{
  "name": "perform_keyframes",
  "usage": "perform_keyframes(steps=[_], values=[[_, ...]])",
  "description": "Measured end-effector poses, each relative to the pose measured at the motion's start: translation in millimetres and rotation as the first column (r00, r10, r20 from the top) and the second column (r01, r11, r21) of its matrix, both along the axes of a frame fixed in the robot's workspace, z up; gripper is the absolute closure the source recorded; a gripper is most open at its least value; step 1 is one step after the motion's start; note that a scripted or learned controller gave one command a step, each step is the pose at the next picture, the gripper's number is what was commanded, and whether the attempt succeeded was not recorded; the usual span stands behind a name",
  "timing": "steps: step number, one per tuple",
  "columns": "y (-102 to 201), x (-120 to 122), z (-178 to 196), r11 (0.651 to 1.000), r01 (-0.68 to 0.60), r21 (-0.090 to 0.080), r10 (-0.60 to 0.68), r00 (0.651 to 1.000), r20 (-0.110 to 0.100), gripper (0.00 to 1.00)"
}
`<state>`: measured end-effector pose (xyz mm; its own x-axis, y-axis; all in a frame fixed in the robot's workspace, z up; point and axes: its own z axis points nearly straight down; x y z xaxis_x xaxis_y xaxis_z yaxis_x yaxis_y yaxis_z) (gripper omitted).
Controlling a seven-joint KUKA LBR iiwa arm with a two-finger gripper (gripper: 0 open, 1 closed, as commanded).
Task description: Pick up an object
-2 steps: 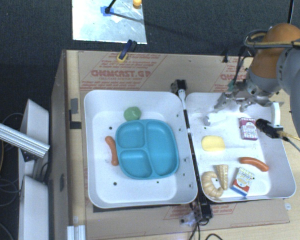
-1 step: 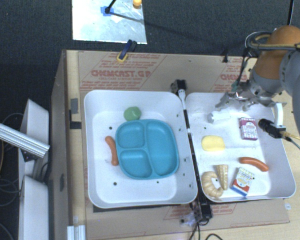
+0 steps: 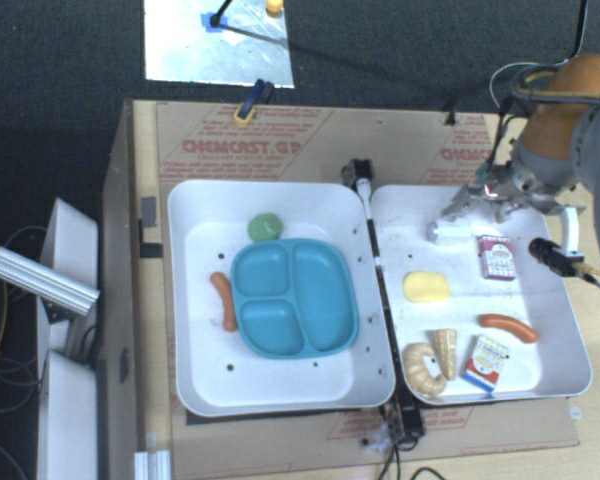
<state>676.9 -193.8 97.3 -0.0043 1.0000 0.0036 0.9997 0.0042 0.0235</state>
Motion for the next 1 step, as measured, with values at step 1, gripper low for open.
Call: perform_keyframes(steps=[1], values=[[-9.7, -6.4, 0.2, 1.000, 0.000, -0.003, 0.000, 1.000, 0.006, 0.00]])
